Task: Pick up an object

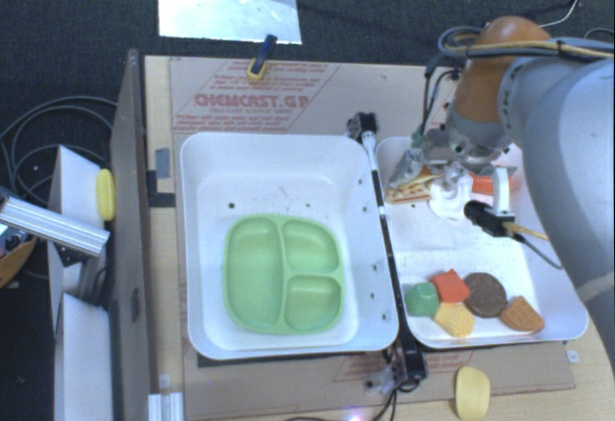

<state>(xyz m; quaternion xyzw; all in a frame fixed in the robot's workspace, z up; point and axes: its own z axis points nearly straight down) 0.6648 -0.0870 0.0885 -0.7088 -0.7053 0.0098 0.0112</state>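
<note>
My gripper (430, 169) hangs low over the far left part of the right bin (553, 309). Just under it lies a tan and orange fries-like piece (407, 187), with a white object (446, 205) beside it and an orange-red piece (501, 184) to the right. I cannot make out anything held. Along the bin's near side lie a green piece (421, 298), an orange-red piece (450, 285), a yellow piece (455, 318), a brown round piece (485, 293) and a tan wedge (522, 314).
The left bin (207, 179) holds a green divided plate (284, 273). The wall between the bins (381, 217) runs just left of the gripper. A yellow object (471, 391) lies on the bench in front of the right bin.
</note>
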